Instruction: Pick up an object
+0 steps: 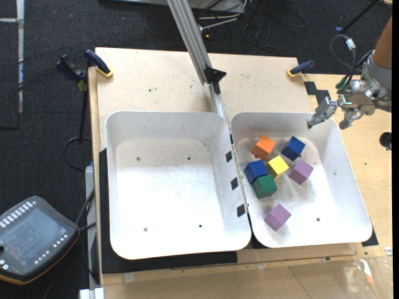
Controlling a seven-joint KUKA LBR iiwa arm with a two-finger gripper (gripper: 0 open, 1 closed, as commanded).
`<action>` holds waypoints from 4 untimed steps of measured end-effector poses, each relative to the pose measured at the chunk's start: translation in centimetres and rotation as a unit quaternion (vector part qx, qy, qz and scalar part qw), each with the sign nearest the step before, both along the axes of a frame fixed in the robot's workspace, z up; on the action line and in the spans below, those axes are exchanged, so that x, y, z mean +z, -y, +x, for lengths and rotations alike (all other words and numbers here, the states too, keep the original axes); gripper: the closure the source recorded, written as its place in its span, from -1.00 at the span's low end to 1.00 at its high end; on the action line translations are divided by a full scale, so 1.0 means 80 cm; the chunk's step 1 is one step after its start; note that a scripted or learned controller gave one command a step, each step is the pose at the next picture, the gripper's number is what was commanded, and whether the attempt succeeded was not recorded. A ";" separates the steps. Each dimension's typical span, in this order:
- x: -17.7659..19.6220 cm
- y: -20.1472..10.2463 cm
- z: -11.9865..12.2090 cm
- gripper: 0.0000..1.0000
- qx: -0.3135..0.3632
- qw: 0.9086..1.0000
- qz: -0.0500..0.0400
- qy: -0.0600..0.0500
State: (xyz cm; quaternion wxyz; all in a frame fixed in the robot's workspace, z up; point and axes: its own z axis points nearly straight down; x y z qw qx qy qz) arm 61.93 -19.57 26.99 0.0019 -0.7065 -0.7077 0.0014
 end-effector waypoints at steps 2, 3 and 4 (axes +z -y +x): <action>-0.051 -0.004 0.004 -1.00 0.001 1.000 0.000 0.001; -0.129 0.002 0.002 -1.00 -0.001 1.000 0.000 -0.001; -0.187 -0.007 0.003 -1.00 0.000 1.000 0.000 0.000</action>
